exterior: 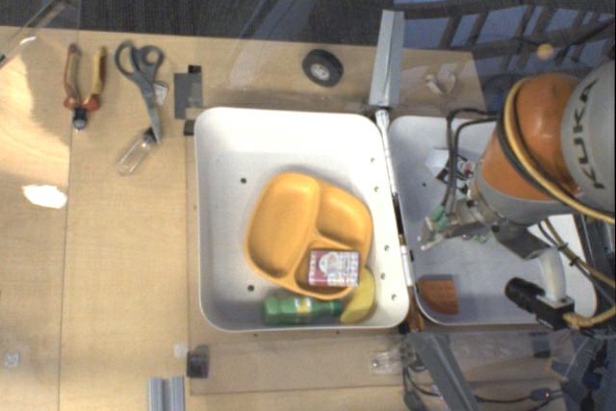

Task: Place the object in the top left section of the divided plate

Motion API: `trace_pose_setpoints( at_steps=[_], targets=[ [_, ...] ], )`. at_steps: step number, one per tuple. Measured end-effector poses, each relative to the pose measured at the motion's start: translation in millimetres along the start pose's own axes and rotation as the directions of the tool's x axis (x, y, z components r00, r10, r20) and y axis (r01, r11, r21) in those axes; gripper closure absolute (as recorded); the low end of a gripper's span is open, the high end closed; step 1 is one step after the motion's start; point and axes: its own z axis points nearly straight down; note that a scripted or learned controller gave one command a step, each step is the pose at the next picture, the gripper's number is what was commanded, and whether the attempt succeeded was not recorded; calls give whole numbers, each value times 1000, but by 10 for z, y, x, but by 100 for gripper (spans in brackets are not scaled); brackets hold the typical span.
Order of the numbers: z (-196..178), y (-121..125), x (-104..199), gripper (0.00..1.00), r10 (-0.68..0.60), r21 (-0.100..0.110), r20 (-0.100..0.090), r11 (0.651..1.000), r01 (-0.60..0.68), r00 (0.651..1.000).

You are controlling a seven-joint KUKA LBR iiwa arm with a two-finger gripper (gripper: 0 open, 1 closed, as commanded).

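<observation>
Box [333, 268] on plate [289, 226], in left bin [231, 207]

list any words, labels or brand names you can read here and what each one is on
"KUKA": partly cut off by the picture's edge, on the grey arm housing above the orange band.
Small box on the yellow divided plate: it carries a printed label, too small and blurred to read.
Green bottle: its label is too blurred to read.
</observation>
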Motion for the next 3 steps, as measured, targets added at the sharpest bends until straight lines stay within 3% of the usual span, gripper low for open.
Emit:
trace_pose_setpoints(
  at_steps=[1,2,3],
  targets=[
    [540,-169,-611,100,129,3,0,992,-129,992],
    [294,-302,-1139,100,530,1,1,848,-530,848],
    [414,-393,-1480,100,541,1,2,841,-541,841]
  ],
)
